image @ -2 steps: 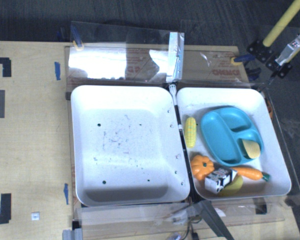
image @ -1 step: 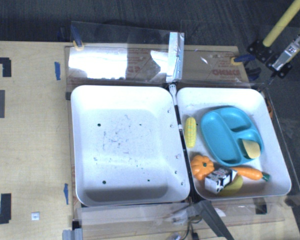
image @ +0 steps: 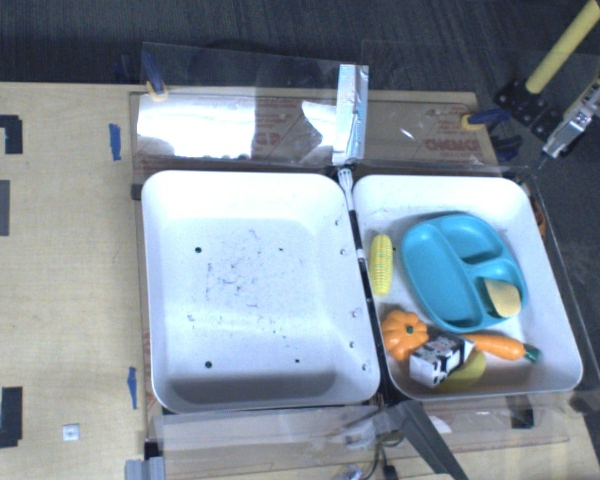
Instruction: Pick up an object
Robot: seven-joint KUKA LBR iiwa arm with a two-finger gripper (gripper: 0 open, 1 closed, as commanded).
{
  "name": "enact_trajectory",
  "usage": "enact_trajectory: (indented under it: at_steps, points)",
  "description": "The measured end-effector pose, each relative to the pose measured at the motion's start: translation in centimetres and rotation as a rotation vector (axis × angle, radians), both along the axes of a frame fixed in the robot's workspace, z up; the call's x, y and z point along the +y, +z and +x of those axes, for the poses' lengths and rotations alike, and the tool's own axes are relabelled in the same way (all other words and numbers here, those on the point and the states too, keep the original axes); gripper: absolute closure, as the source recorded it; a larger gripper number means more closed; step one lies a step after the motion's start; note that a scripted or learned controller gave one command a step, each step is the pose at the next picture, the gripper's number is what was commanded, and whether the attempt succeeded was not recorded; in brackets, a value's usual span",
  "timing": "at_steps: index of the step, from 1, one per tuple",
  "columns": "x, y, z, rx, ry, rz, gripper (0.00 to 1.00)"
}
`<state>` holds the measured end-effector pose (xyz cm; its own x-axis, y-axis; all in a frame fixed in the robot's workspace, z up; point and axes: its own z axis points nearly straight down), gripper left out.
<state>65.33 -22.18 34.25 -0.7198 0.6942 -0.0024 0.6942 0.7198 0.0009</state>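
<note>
We see two white bins (image: 248, 190), a blue divided plate (image: 458, 263), yellow corn (image: 381, 264), an orange pumpkin (image: 402, 332) and an orange carrot (image: 498, 347).

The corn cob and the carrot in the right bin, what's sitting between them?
In the camera view, the orange pumpkin lies between the corn cob and the carrot, with a small black-and-white object beside it. The blue plate sits just above that line.

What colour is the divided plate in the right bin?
Blue; the plate shows best in the camera view.
</note>
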Motion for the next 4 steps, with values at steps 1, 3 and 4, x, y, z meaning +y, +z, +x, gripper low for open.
enact_trajectory:
  at_steps: [1,3,4]
  points:
    - [0.5,2.0,-1.6,-0.002,0.048,-0.001,1.00]
    - [0.1,1.2,1.0,-0.016,0.203,-0.006,1.00]
    - [0.0,3.3,0.5,-0.008,0.247,-0.004,1.00]
